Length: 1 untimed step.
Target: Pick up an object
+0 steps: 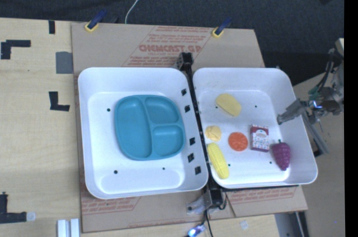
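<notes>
The right bin holds several toy foods. A pale yellow lemon-like piece lies near its middle. Below it are a small yellow-orange piece, an orange tomato, a red and white box, purple grapes and a corn cob. My gripper reaches in over the bin's right rim, above and to the right of the red box, apart from every item. Nothing is visibly held in it.
The left bin carries a blue divided plate. Both bins rest on a cardboard sheet on a wooden bench. A black divider with clips runs between the bins. A cable hangs at the back.
</notes>
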{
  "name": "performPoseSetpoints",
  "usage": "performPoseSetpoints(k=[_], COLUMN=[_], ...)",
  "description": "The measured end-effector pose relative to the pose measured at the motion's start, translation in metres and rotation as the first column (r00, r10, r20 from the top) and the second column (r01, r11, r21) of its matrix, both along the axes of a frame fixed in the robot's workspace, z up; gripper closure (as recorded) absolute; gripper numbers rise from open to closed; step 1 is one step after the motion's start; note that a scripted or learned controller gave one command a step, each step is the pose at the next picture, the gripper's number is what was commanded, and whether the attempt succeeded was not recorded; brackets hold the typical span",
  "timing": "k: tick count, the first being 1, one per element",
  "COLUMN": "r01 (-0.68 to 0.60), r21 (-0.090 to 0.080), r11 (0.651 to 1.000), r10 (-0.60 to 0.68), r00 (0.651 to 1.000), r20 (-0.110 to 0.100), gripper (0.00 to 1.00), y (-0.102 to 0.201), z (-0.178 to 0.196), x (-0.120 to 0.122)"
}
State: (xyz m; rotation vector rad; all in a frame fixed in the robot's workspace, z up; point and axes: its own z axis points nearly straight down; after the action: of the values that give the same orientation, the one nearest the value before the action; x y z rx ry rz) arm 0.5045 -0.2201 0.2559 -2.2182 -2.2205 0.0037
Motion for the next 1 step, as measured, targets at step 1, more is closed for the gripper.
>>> performPoseSetpoints(k=[1], r01=[0.0], r21=[0.001], r11=[1.0], r10=[0.0], r00=[1.0], r20=[-0.004], gripper=[0.0], y=[0.0041], z=[-0.0452], x=[-0.0014])
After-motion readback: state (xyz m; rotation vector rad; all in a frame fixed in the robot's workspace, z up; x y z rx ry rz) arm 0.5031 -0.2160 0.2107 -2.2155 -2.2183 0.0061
